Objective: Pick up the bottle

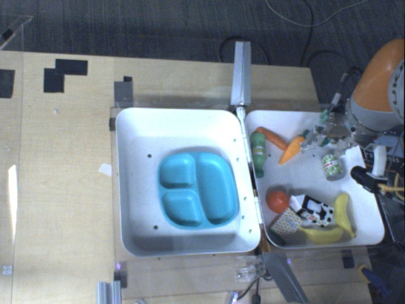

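The green bottle (257,153) lies lengthwise against the left wall of the right bin (373,230), centre-right of frame, probably rolled there, with a carrot (271,136) touching its upper end. My claw (328,133) hangs well apart, near the bin's upper right, over clutter; I cannot tell whether it is apart or together. My wrist is cut off at the frame's edge.

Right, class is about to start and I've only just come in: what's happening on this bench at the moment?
A robot arm reaches in from the right over the right bin, its gripper near the far side by a carrot and a small can. The green bottle it should pick up lies untouched against the bin's left wall. The left bin holds a blue divided tray.
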### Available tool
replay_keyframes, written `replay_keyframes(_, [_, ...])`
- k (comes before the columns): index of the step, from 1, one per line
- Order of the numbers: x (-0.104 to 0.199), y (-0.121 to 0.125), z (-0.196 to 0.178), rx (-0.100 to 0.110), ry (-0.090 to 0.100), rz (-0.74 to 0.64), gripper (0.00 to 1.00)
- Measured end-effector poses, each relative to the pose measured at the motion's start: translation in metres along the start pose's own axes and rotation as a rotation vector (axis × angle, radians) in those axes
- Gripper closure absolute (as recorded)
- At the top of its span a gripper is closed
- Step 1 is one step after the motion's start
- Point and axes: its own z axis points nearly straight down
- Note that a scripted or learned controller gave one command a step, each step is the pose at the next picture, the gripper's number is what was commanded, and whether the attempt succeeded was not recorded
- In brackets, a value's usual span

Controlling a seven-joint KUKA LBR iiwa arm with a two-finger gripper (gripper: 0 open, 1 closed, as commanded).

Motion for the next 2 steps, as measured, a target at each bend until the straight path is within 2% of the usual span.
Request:
replay_keyframes(1, [0.005, 0.041, 0.057, -0.002, -0.002, -0.118, 0.0])
replay_keyframes(2, [-0.035, 0.071, 0.038, -0.003, -0.001, -0.14, 0.0])
